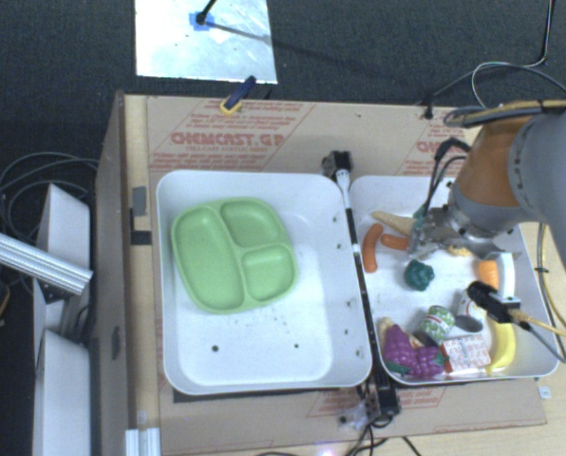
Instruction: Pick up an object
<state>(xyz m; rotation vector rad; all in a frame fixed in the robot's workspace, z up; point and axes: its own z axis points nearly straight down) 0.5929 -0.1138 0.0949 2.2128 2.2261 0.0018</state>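
My gripper (pixel 424 245) hangs low over the upper middle of the right bin (pixel 530 373), reaching in from the right. Just below it lies a small teal object (pixel 418 275), apart from it. Left of the gripper are an orange sausage (pixel 369 248) by the bin's left wall, a shorter orange piece (pixel 394 241) and a tan cone (pixel 390 220). Nothing can be seen held in the gripper.
The left bin (pixel 264 359) holds a green divided plate (pixel 233 253). In the right bin's lower part lie purple grapes (pixel 406 358), a small can (pixel 438 323), a red-and-white box (pixel 465 353), a banana (pixel 501 346) and an orange piece (pixel 487 274).
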